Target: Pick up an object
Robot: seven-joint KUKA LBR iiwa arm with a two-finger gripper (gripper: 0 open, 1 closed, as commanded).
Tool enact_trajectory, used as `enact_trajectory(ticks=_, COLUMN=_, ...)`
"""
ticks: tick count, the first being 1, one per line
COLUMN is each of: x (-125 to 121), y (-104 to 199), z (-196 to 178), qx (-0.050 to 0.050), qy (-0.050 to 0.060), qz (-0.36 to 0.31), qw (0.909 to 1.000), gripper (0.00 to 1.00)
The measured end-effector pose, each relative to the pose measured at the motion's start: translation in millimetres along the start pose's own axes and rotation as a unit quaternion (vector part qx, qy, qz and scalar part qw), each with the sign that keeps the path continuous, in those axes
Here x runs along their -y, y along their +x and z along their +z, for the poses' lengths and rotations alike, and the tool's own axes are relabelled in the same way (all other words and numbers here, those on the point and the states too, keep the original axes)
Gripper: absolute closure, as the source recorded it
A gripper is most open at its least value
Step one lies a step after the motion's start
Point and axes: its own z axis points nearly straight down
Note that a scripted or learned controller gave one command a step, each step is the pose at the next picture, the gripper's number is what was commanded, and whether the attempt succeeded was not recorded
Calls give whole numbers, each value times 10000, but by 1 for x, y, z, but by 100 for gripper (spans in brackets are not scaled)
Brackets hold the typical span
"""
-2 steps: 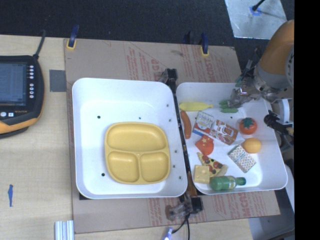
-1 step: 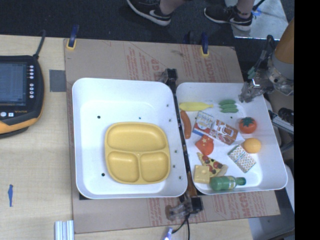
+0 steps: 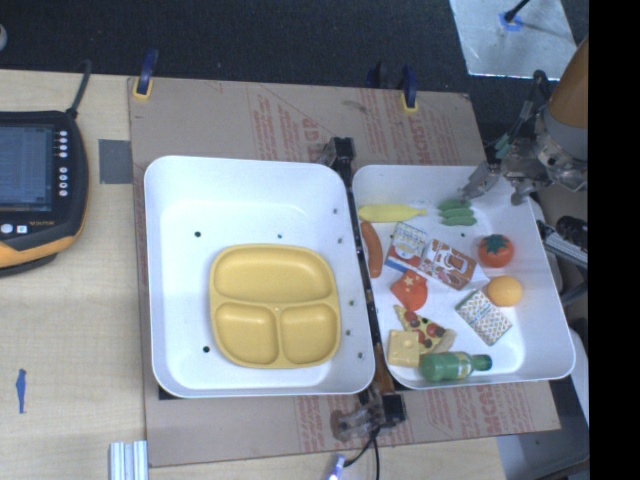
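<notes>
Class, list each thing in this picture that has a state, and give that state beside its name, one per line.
Yellow tray: flat in the left bin, compartments up.
Green bottle: lying on its side in the right bin.
Tomato: resting in the right bin.
Pincer: above the right bin's far edge, holding nothing.

Left bin (image 3: 180, 193): white, holding a pale yellow tray (image 3: 274, 304). Right bin (image 3: 545, 313): white.

In the right bin:
- far edge: yellow corn (image 3: 391, 212), green pods (image 3: 458, 213)
- left edge: orange-red sausage (image 3: 372, 247)
- middle: red-and-white printed packet (image 3: 432, 259), red pepper (image 3: 409, 291)
- right edge: red tomato (image 3: 495, 251) with green top, orange fruit (image 3: 505, 291)
- white box (image 3: 485, 317) with speckled print
- near edge: green bottle (image 3: 452, 366), yellow pizza slice (image 3: 418, 337) with red spots

Cardboard (image 3: 250, 118) under the bins: brown, red print.
</notes>
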Motion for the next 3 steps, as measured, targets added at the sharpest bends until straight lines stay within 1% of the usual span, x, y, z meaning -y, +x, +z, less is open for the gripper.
enact_trajectory(ticks=1, x=-5, y=20, z=73, qx=3, qy=15, qz=-8, qw=10000, gripper=0)
enact_trajectory(ticks=2, x=-5, y=26, z=73, qx=3, qy=17, qz=-12, qw=10000, gripper=0)
enact_trajectory(ticks=3, x=-6, y=-1, z=72, qx=5, qy=-5, qz=2, qw=10000, gripper=0)
